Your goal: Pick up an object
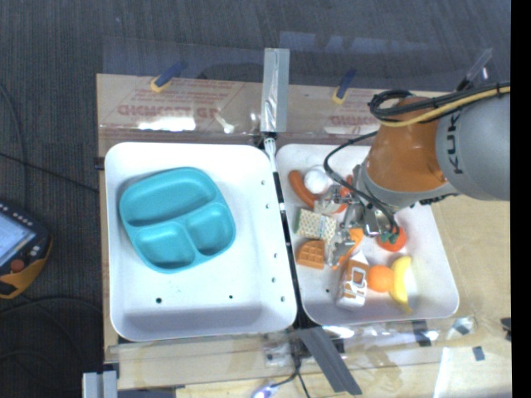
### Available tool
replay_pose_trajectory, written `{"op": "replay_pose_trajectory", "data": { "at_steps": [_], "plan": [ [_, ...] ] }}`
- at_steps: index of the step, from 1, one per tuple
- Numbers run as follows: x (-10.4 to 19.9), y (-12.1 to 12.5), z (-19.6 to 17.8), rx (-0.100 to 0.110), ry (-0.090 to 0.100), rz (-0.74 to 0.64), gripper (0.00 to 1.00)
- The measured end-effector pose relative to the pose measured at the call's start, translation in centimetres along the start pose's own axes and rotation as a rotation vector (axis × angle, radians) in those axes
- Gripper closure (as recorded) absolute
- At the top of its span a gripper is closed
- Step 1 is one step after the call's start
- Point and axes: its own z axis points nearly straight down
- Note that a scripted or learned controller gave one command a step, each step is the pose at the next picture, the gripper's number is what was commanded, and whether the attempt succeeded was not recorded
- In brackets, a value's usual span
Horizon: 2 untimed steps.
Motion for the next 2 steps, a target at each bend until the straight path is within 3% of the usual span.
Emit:
{"op": "replay_pose_trajectory", "data": {
  "at_steps": [1,2],
  "plan": [
    [1.5,-0.1,0.1,0.0,0.002,-0.016,0.0],
    [5.2,-0.9,0.1,-0.003,0.005,0.089,0.0]
  ]
}}
